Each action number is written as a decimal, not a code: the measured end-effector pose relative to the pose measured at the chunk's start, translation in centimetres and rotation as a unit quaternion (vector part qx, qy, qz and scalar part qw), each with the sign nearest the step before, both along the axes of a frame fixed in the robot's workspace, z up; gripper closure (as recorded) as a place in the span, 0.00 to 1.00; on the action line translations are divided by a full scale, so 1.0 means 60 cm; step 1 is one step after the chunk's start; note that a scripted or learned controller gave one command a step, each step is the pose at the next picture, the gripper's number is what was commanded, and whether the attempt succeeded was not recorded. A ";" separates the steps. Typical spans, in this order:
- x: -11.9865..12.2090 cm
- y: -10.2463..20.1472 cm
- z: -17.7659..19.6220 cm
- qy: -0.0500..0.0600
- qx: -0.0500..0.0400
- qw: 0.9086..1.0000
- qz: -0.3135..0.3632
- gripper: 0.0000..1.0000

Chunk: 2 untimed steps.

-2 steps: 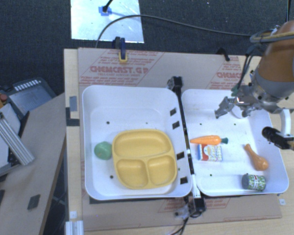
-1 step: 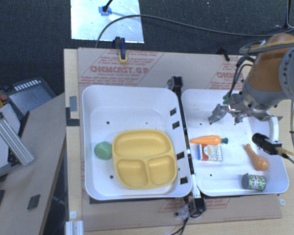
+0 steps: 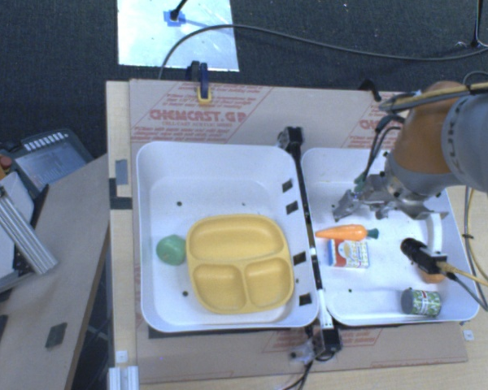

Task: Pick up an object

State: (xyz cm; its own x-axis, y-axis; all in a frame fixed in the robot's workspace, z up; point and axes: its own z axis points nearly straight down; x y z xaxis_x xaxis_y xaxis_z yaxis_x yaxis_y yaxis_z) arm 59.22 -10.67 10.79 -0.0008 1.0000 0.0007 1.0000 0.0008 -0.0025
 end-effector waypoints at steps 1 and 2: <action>0.001 0.001 -0.040 -0.001 0.000 1.000 0.000 0.00; 0.003 0.000 -0.020 -0.003 -0.001 1.000 0.000 1.00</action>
State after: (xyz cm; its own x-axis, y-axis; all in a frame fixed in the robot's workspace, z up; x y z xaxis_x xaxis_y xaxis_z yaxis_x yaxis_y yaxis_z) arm 59.38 -10.66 9.57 -0.0005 1.0000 -0.0006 1.0000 0.0005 0.0032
